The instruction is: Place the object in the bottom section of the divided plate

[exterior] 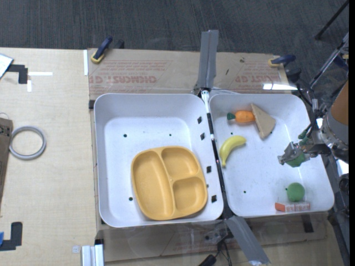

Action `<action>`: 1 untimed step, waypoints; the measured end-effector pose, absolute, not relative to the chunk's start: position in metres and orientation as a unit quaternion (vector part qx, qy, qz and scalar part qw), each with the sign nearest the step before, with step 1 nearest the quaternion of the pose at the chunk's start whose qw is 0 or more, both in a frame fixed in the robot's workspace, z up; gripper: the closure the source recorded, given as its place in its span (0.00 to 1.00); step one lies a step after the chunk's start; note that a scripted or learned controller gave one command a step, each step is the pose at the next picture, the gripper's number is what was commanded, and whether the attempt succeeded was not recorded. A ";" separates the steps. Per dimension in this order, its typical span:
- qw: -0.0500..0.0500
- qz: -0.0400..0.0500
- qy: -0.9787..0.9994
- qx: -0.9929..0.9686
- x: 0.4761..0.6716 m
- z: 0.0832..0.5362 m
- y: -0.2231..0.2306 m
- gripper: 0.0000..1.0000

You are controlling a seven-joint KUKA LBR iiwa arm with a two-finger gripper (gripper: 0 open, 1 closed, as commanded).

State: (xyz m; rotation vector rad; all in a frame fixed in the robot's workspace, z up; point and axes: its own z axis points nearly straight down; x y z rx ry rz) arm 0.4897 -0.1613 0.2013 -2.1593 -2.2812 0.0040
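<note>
Gripper (289, 157) hangs low over my right bin (252, 204), at its right side; whether it's parted or closed, I cannot tell. Banana (231, 146), carrot (242, 116), wedge (264, 121), green ball (295, 192) and red block (292, 206) lie loose there. Yellow divided plate (148, 190) waits in the left bin (113, 204), presumably to receive one.
</note>
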 end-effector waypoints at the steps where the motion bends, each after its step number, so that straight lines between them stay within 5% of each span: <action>1: 0.000 0.001 -0.701 -0.713 0.559 0.097 -0.099 1.00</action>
